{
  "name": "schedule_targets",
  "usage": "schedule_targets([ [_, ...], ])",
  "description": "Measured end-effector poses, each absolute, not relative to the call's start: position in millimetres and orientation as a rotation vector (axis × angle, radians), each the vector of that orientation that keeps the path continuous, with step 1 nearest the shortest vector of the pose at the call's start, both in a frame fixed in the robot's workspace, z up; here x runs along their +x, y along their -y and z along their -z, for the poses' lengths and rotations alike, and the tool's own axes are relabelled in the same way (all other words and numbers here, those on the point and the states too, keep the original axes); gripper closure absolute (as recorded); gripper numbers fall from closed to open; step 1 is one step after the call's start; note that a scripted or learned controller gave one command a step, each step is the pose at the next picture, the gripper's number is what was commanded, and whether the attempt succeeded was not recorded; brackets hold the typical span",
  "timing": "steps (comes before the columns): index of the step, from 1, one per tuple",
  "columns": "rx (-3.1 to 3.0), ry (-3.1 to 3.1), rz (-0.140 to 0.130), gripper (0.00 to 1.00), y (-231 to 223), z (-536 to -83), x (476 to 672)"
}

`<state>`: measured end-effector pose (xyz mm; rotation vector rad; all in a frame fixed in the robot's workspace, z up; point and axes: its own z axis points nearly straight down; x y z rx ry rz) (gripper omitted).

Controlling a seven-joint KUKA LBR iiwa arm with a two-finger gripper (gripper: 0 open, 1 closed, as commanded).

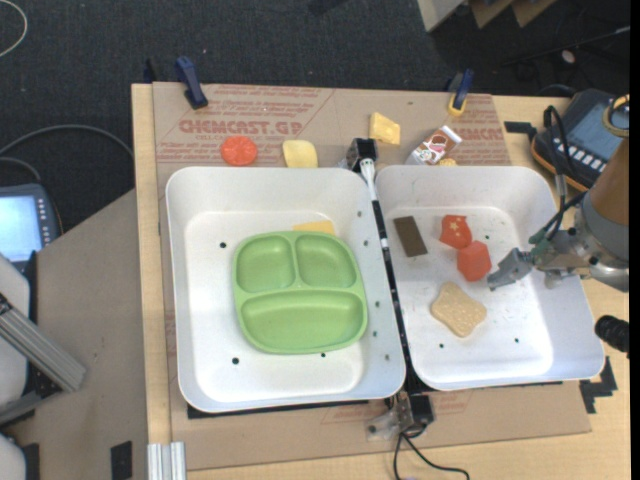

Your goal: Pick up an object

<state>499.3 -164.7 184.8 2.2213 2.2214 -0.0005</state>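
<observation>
The green divided plate (pixel 298 293) fills the middle of the left bin (pixel 190 268), its long compartment toward the front edge. In the right bin (pixel 500 363), the toast slice (pixel 458 311) lies near the centre, a red block (pixel 474 261) just behind it. The gripper (pixel 508 271) hangs beside that block, holding nothing; whether it is spread, I cannot tell.

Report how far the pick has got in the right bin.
Done: the gripper is down inside the right bin, beside the red block. In hand: nothing visibly held; the red block, the strawberry-like piece, the brown bar and the toast-shaped piece all lie on the bin floor. Left: grasp one and lift.
</observation>
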Motion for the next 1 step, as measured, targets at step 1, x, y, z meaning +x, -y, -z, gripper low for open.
schedule_targets([
  [1, 2.217, -2.230, 0.000, 0.00, 123.5, -79.1, 561.3],
])
